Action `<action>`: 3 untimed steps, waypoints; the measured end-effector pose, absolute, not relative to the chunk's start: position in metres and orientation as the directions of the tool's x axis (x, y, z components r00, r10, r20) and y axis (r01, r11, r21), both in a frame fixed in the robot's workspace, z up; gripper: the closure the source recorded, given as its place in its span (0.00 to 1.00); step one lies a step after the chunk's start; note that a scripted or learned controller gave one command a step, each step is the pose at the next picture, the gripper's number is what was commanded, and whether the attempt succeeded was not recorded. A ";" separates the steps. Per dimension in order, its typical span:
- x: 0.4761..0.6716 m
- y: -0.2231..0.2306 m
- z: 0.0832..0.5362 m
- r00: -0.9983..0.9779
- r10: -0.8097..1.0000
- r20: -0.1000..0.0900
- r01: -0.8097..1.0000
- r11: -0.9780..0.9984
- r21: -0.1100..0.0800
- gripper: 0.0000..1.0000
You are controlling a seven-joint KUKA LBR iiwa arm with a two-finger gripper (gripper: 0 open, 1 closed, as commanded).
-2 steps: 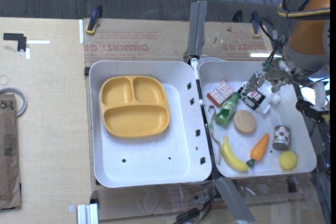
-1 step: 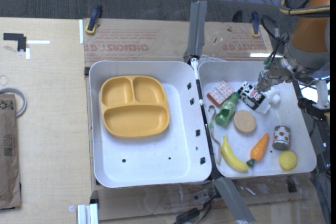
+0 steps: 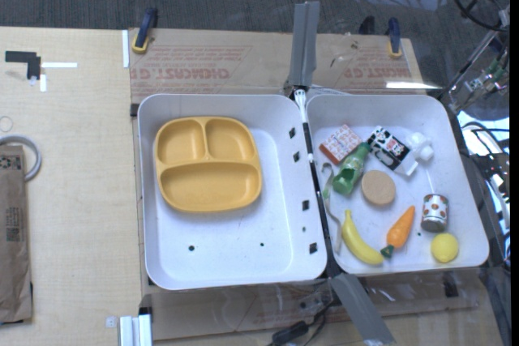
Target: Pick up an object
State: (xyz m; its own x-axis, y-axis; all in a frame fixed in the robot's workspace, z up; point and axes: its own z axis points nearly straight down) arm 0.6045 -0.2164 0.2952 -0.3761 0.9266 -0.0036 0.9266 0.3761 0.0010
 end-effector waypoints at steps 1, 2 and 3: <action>0.551 -0.222 0.236 -0.325 0.946 -0.001 0.946 0.325 -0.001 1.00; 0.578 -0.212 0.362 -0.518 0.855 -0.003 0.855 0.518 0.001 1.00; 0.533 -0.222 0.442 -0.726 0.687 -0.004 0.687 0.726 0.000 1.00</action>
